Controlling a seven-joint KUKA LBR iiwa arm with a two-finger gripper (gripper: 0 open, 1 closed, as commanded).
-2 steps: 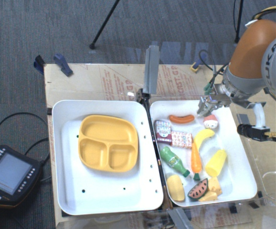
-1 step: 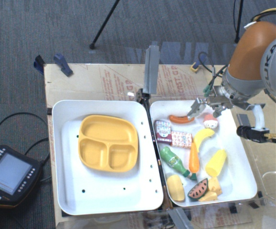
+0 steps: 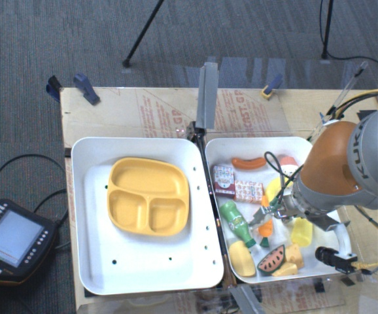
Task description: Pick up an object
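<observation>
Arm: the grey KUKA arm [image 3: 346, 169] reached in from the right, its orange band above the right bin [image 3: 244, 146].
Gripper: the gripper [image 3: 267, 216] hung low among the toys, just over a small carrot [image 3: 265, 228]; whether it was wide, narrow or gripping could not be told.
Right bin: it held a sausage [image 3: 248, 163], two small boxes [image 3: 224, 179], a green bottle [image 3: 235, 220], a lemon [image 3: 241, 258], a watermelon slice [image 3: 272, 260] and a yellow piece [image 3: 301, 231].
Left bin: the left bin [image 3: 87, 162] carried a yellow divided tray [image 3: 149, 195], lying flat.
Bench: a teach pendant [image 3: 9, 241] lay on the floor to the left, well apart from the bins.
</observation>
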